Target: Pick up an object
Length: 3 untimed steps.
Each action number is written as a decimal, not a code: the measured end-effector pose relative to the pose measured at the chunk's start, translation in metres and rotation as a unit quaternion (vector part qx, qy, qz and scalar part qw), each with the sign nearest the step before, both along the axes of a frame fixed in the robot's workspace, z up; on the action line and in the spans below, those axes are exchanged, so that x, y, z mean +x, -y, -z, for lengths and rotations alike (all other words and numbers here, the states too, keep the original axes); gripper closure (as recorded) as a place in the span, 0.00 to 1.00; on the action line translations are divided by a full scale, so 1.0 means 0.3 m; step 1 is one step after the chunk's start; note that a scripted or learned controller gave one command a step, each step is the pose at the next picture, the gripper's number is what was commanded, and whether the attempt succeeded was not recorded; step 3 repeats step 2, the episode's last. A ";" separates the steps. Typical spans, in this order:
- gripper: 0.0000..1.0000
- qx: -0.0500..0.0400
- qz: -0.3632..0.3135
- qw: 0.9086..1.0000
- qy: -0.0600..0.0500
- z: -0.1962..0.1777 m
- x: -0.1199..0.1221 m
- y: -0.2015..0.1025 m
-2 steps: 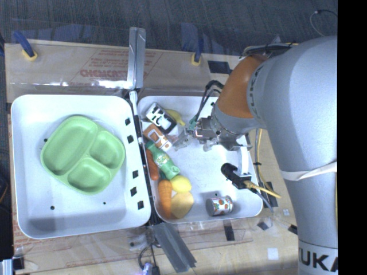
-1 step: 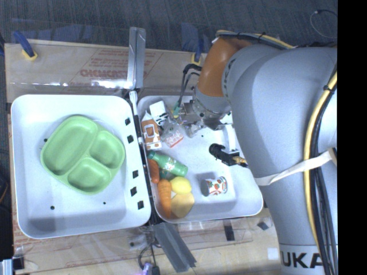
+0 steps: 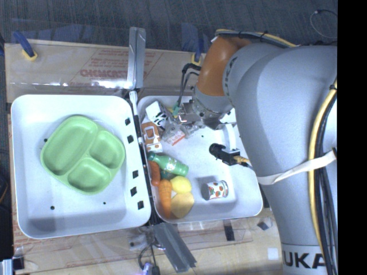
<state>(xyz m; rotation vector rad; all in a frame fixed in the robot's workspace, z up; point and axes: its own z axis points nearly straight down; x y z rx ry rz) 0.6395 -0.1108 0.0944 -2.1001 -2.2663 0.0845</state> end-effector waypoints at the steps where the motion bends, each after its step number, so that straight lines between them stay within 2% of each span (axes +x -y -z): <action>1: 1.00 0.003 0.000 0.999 0.037 -0.530 0.058 -0.230; 2: 1.00 -0.001 0.108 0.994 0.034 -0.411 0.055 -0.286; 3: 1.00 -0.001 0.108 0.994 0.034 -0.411 0.055 -0.286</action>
